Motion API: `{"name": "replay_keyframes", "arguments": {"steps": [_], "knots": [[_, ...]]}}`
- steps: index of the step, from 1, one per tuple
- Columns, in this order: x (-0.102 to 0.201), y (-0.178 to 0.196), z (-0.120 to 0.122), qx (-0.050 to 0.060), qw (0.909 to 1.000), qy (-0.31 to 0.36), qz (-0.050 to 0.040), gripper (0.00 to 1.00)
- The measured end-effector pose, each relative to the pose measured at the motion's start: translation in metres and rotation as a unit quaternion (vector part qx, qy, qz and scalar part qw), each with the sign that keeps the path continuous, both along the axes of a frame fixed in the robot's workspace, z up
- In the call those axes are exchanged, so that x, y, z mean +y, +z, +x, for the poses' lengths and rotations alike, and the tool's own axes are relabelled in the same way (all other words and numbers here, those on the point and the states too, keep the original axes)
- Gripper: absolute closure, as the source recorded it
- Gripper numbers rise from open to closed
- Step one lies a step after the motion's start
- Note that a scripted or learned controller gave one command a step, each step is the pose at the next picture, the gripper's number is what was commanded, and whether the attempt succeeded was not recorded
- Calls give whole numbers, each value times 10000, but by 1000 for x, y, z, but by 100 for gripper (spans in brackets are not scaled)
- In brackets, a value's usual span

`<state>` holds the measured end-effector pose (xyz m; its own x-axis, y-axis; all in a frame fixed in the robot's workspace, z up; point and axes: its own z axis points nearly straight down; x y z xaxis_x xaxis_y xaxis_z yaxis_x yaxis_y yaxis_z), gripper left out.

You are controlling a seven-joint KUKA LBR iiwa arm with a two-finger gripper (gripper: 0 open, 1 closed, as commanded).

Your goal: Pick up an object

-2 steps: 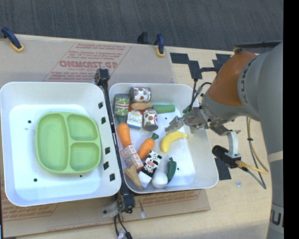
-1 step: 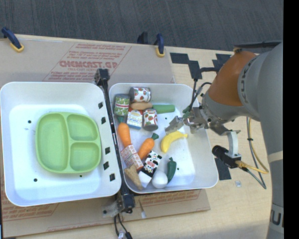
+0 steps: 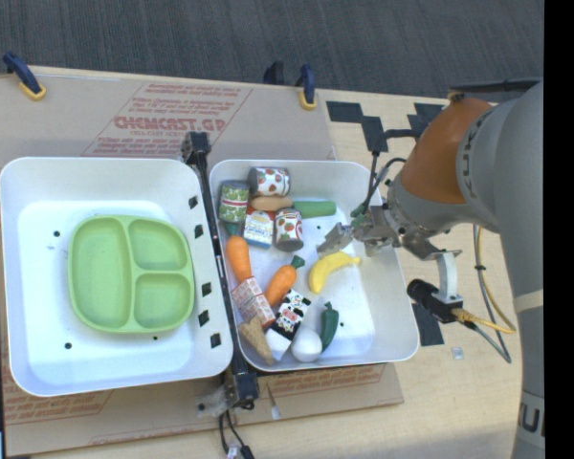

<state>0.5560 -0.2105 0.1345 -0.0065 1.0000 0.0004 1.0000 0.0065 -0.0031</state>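
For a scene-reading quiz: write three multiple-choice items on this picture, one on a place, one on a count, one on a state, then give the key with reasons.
1. Where does the green divided plate lie?
A. in the left bin
B. in the right bin
C. on the cardboard behind the bins

2. How many orange carrots lie in the right bin?
A. none
B. two
C. five

3. How does the banana stand to the gripper?
A. lifted clear above the bench
B. lying in the bin, just below the gripper
C. dropped on the plate

Key: 1 A, the plate sits alone in the left bin. 2 B, one carrot and another lie side by side. 3 B, the banana rests on the bin floor beneath the gripper's tip.
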Motion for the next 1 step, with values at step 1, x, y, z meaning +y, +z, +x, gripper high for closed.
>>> {"name": "replay_keyframes", "arguments": {"steps": [1], "knots": [[0, 0, 0, 0, 10000, 0, 0, 0]]}}
